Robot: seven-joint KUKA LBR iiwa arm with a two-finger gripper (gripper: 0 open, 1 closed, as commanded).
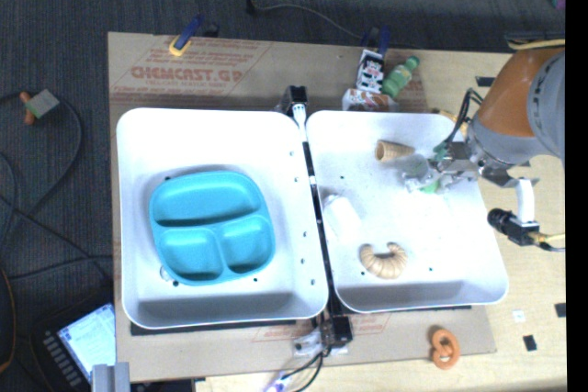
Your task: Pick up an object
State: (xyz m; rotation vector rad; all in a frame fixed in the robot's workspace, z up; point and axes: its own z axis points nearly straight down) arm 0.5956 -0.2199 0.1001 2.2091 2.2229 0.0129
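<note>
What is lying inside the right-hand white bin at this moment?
In the right bin: a tan cone, a croissant-like piece, a white object, and the gripper over something green. What it covers is hidden.

Arm [537, 101] cut off at the right edge; gripper [432, 174] fingertips too small and blurred to resolve. Phone-like device [87, 340] truncated by the bottom edge.

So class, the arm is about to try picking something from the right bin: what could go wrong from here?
1. The gripper sits between the cone and a small green thing, so it may nudge either one away instead of grasping it.
2. It works close to the right bin's far wall and could pin the cone against it.
</note>
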